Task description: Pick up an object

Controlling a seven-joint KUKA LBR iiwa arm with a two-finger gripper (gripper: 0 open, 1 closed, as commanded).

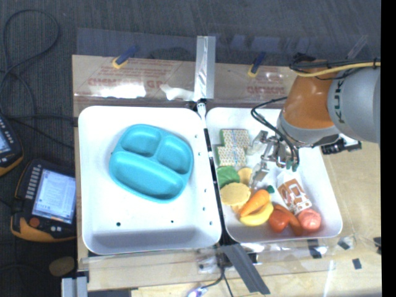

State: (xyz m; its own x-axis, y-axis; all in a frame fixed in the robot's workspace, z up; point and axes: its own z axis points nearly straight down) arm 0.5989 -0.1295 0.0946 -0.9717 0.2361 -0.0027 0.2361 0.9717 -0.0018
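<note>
My gripper hangs over the middle of the right bin, its fingers spread open with nothing between them. Just below its tips lie an orange carrot, a yellow banana and a round yellow slice. Left of the gripper sit a green vegetable and a checkered green-and-cream packet. To the right lies a red-and-white pouch. Red toy pieces and a pink-red fruit rest near the bin's front edge.
The left bin bears a blue divided plate. A metal divider post stands behind the bins. Handheld devices and cables lie on the floor at the left.
</note>
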